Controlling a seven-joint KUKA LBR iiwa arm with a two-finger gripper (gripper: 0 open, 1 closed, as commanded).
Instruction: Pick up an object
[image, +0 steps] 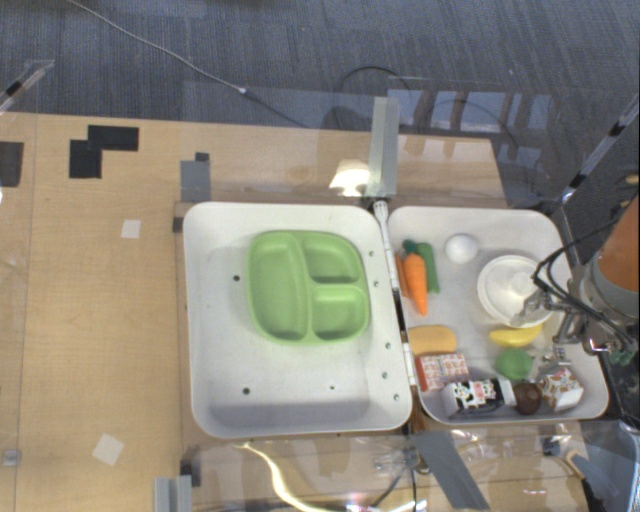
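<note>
Nearest the camera, along the right bin's (590, 405) near edge, a small cow-print carton (472, 396), a dark brown piece (527, 398) and a white box (561, 389) sit touching. These and the green lime (514, 364) and yellow banana (516, 336) behind them are the likeliest picks. The gripper (570, 330) hangs at the bin's right edge, its state impossible to tell. With everything so crowded, a descent could nudge neighbours or close on two things at once. The left bin (215, 400) carries a green divided tray (306, 286). Both bins rest on a pale wooden bench (90, 330), with grey carpet (250, 40) beyond.
</note>
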